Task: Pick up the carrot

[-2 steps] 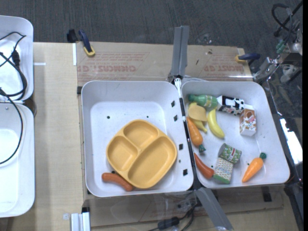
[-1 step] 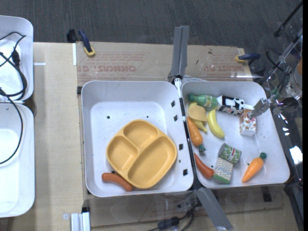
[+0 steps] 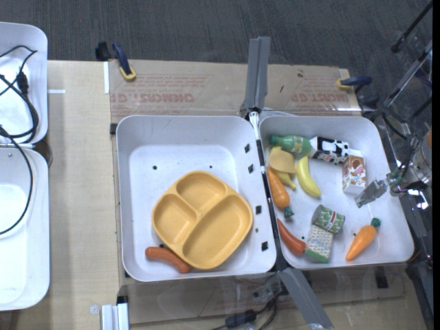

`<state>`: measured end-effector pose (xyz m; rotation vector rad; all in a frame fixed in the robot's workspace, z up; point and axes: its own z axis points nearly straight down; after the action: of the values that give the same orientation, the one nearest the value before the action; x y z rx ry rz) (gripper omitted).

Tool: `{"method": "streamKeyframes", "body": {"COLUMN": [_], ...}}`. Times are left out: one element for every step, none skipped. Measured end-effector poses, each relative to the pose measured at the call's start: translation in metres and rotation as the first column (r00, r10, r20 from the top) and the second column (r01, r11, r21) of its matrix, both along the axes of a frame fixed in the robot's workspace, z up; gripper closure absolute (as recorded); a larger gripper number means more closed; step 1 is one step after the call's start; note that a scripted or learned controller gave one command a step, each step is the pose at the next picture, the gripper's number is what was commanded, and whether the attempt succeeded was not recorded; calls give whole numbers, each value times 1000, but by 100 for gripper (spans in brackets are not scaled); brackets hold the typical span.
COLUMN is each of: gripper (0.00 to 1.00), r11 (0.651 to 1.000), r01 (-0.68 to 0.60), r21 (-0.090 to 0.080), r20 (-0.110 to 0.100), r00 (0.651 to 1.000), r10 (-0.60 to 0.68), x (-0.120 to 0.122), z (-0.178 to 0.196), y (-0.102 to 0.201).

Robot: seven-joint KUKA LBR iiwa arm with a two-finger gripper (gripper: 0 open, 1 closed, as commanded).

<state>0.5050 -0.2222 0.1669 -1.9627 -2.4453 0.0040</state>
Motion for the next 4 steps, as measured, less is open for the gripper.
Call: {"method": "streamKeyframes", "body": {"gripper": [0, 0, 0, 100], "r11": [986, 955, 907, 908], "r01": [-169, -296, -422, -420], "r21": [-2, 2, 2, 4], "r20": [19, 5, 4, 4], "r00": [985, 955, 907, 908], "r10": [169, 296, 422, 420], "x": [-20, -26, -27, -26], "z": [-66, -78, -79, -73], "y": [0, 1, 1, 1]}}
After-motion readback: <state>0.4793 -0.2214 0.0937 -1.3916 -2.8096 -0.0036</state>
